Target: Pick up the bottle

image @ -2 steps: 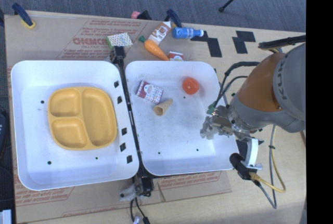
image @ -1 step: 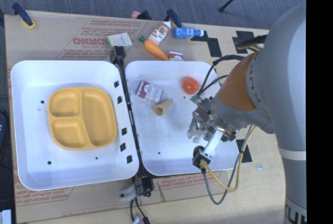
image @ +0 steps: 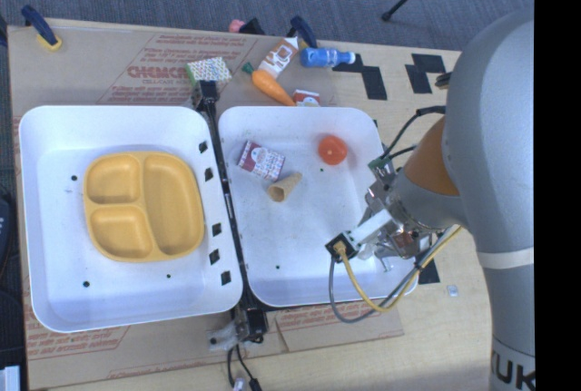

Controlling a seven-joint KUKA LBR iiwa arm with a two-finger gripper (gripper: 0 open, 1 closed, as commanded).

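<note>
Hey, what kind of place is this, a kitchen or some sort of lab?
Most likely a robot lab test bench, not a kitchen: two white bins clamped to cardboard, toy food like a carrot and blue bottle, and a grey robot arm reaching in.

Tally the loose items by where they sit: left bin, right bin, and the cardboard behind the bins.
Left bin: 1, the yellow divided plate
Right bin: 3, the red carton, the cone, the red ball
Cardboard behind: 5, the blue bottle, the carrot, the white bottle, the green packet, the small red box
Total: 9
</note>
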